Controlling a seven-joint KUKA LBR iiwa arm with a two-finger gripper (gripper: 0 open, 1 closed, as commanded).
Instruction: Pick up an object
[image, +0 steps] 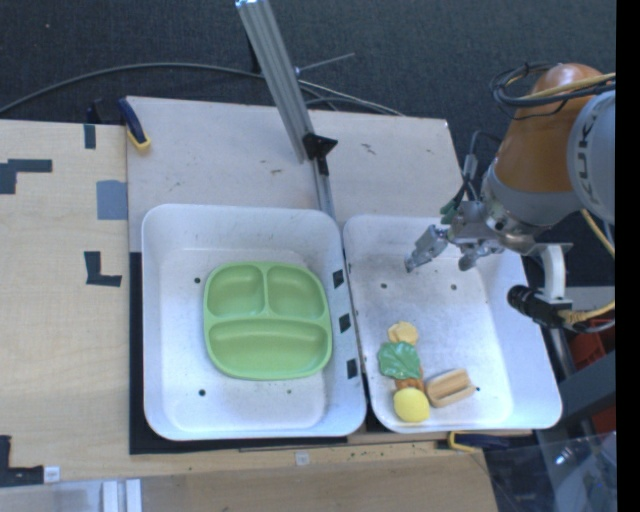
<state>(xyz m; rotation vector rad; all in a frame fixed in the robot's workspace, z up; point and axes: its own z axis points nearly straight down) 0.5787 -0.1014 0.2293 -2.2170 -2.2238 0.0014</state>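
My gripper hangs over the upper part of the right bin, its two fingers spread apart with nothing between them. Toy food lies in a cluster near that bin's front edge: a small yellow-orange piece, a green leafy piece on an orange base, a yellow round piece and a tan bread-like block. The gripper is well above and behind these, apart from all of them.
A green divided plate lies in the left bin. A slanted metal pole rises behind the bins. A blue and yellow clamp sits at the bench's back left. Cables run behind the bench.
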